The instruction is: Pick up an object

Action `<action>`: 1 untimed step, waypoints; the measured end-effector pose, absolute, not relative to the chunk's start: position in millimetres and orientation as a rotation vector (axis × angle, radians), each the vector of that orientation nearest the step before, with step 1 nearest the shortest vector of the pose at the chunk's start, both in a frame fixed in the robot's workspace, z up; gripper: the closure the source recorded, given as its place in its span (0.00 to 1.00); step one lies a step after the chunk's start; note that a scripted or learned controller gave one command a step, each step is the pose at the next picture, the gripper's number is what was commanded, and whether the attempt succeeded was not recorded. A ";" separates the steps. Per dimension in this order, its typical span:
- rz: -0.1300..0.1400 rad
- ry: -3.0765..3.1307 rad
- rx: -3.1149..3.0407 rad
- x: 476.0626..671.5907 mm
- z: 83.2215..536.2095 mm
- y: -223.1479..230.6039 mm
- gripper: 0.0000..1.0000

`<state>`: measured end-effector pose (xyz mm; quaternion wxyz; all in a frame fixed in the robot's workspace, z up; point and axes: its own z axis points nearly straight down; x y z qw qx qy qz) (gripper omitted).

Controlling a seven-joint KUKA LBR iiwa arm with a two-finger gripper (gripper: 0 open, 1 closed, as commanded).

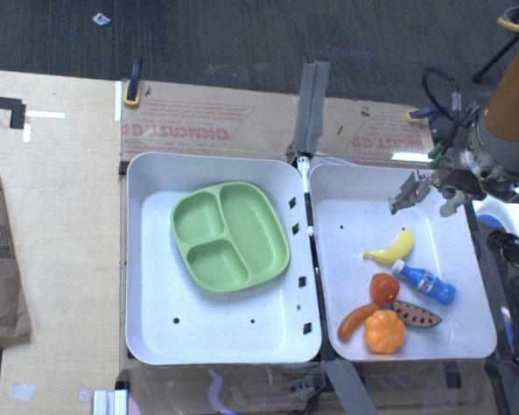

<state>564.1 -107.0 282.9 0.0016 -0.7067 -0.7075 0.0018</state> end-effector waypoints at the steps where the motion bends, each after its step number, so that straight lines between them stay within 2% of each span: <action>1: 0.004 -2.172 -2.265 523.6 148.3 -139.8 0.00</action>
